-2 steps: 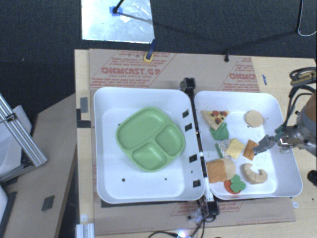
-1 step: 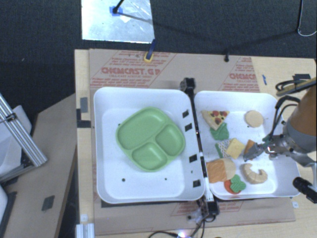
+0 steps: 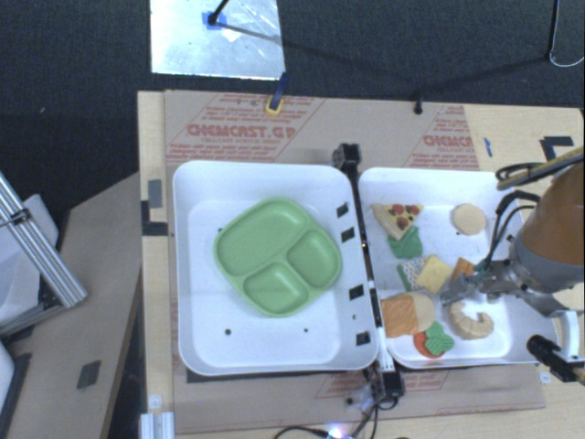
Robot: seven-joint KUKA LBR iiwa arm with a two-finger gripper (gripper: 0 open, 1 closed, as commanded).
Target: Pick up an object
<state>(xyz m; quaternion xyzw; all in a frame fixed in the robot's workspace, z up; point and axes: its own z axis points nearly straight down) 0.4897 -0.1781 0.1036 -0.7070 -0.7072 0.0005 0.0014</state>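
In the camera view, the end effector (image 3: 454, 288) sits low in the right bin (image 3: 439, 179), at the frame's lower right; whether it is spread cannot be told. A croissant-like toy (image 3: 470, 320) lies just below it, a cheese wedge (image 3: 433, 272) just left.

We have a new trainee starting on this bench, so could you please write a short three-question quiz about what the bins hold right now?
1. True or false: the green divided plate lies in the right bin.
2. Which item sits nearest the right bin's far-left corner? A) pizza slice B) round cracker C) croissant
3. Fill in: the end effector is over the ____ bin.

Key: 1 false, it lies in the left bin; 2 A; 3 right.
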